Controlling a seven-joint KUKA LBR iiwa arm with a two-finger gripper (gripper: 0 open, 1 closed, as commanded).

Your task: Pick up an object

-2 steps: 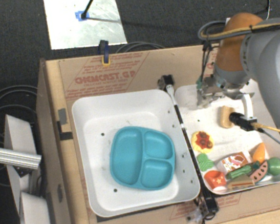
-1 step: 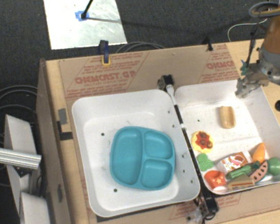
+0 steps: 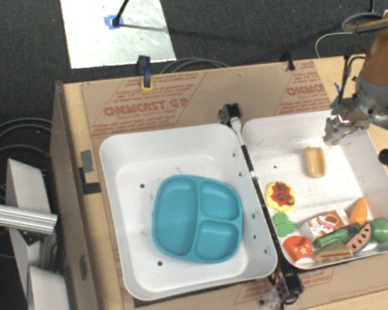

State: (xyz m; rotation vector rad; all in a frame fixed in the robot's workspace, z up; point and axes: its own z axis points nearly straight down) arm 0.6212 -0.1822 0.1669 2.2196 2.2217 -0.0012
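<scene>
Gripper (image 3: 336,128) over right bin (image 3: 377,161) near its far right edge, jaw state unclear, tan bread roll (image 3: 315,162) just beside

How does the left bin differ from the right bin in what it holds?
The left bin holds one thing, a blue divided plate lying flat near its middle; the right bin holds many small toy foods. Those mostly crowd its near corner, while a tan bread roll lies apart. The gripper is over the right bin, not the left bin. Both are shallow and white.
</scene>
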